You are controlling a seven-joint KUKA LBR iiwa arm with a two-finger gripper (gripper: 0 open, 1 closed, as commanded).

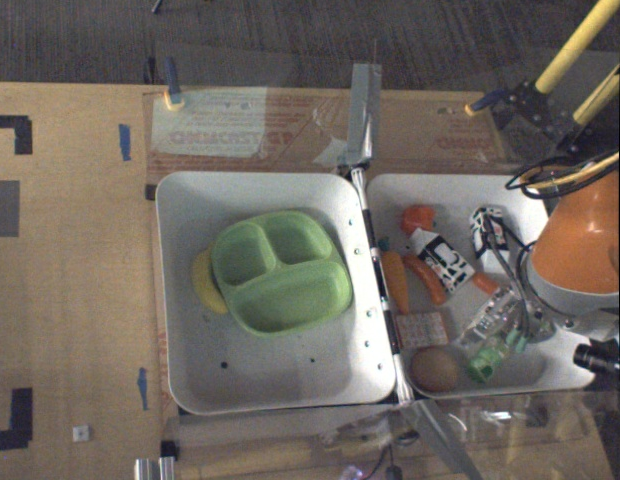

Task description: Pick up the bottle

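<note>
A clear plastic bottle [490, 340] with a green cap lies tilted in the right bin [550, 373], cap toward the front edge. My gripper [522, 320] reaches in from the right and sits right over the bottle's upper end, partly covering it. The arm's orange band [585, 243] hangs above the bin's right side. Whether the bottle is gripped cannot be made out.
Crowded around the bottle in the right bin are a brown round fruit [436, 368], a pinkish square pad [422, 328], a black-and-white carton [442, 258] and orange pieces [395, 280]. The left bin [190, 368] holds a green divided plate [280, 273] over a yellow item [201, 283].
</note>
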